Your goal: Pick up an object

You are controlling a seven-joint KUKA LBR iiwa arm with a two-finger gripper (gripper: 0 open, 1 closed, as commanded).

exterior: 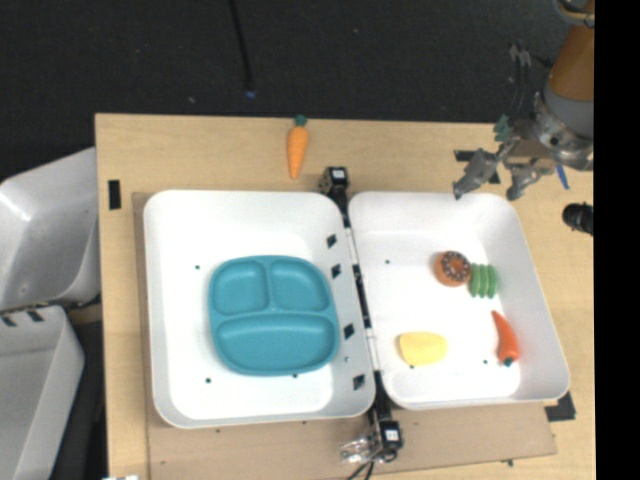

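My gripper (pixel 497 180) hangs above the far right corner of the right bin (pixel 400 230), its two fingers spread open with nothing between them. Inside that bin lie a brown doughnut-like toy (pixel 452 267), a green ridged toy (pixel 484 280) touching it on the right, a small orange carrot (pixel 506 338) near the right wall, and a yellow lump (pixel 421 347) near the front. All of these sit well in front of the gripper.
The left bin (pixel 170 268) holds a blue divided plate (pixel 272 314). Another carrot (pixel 297 147) lies on the wooden bench (pixel 200 148) behind the bins. A black clip (pixel 334 179) sits where the bins meet at the back.
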